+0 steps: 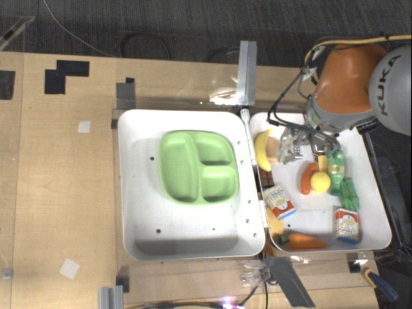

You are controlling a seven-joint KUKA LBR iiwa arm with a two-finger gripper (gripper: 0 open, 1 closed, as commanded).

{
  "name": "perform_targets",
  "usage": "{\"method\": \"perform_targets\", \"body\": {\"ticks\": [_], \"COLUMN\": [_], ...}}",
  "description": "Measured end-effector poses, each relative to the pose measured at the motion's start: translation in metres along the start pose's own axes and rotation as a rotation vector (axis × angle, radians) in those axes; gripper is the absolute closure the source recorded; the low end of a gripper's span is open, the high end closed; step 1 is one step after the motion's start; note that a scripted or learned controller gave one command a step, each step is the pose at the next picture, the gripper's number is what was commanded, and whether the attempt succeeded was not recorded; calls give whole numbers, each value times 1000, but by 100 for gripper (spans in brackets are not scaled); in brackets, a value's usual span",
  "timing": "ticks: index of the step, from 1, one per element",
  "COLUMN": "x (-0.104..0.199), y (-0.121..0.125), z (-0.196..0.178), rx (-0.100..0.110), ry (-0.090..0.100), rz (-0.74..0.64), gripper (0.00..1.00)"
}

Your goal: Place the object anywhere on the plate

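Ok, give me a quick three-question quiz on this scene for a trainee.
1. True or false: the green plate lies in the left bin.
2. Which item lies at the right bin's near edge? A) banana B) carrot C) lemon
3. Fill in: the gripper hangs over the ___ bin.

Key: 1 true; 2 B; 3 right.
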State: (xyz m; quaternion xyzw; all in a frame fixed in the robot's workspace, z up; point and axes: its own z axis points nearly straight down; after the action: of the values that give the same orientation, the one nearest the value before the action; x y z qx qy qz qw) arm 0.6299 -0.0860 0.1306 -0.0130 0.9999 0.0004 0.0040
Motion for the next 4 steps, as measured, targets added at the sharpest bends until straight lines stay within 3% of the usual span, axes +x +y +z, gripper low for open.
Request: {"method": "perform_targets", "body": {"ticks": [2,3,4], "x": [-7,-14,48], "y": [1,4,5], "z": [-28,23,5], "rx": [1,-1,0], "ry": [-25,0,-1], "rz": [0,-297,-501], "gripper": [100,100,100]}}
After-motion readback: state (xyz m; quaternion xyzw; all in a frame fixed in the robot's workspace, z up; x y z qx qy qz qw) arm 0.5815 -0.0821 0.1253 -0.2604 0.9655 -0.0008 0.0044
